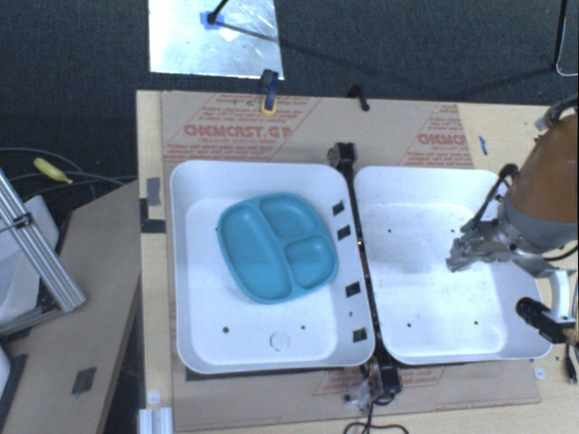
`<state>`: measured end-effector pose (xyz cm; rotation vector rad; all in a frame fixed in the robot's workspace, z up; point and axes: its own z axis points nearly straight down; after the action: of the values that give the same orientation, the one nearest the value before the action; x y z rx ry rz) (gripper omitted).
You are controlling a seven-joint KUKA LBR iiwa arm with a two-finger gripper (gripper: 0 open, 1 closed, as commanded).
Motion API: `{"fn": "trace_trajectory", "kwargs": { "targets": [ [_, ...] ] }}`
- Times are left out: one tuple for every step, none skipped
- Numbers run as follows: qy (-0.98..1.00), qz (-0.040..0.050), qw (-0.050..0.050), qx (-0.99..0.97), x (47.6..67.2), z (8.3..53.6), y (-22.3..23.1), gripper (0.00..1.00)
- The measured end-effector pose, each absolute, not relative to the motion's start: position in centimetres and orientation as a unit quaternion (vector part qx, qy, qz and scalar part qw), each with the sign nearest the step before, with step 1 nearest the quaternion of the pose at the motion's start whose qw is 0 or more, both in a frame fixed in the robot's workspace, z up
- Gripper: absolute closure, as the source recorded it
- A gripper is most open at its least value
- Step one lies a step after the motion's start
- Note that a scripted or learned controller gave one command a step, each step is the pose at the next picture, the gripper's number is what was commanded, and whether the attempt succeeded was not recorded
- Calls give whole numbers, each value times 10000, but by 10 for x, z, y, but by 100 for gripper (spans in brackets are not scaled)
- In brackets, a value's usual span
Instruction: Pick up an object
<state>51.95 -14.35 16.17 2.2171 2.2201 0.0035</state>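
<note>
So the only thing worth grabbing, a teal divided plate (276,246), lies flat mid left bin (194,242), while the tool (463,253) hangs low at 3 o'clock over the right bin (425,333), probably mid-approach, and honestly can't tell its grip state.

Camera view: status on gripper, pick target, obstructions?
Gripper low over right bin, nothing visible between fingers. Blue divided plate flat in left bin, untouched. Bin divider sits between gripper and plate.
</note>
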Motion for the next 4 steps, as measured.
{"fn": "trace_trajectory", "kwargs": {
  "targets": [
    [7070,5,10,7072,486,82,-110,100],
    [7120,51,30,7022,489,190,-27,100],
    [7137,52,11,7005,487,259,100,100],
    [7093,6,9,7049,548,199,112,100]
  ]
}}
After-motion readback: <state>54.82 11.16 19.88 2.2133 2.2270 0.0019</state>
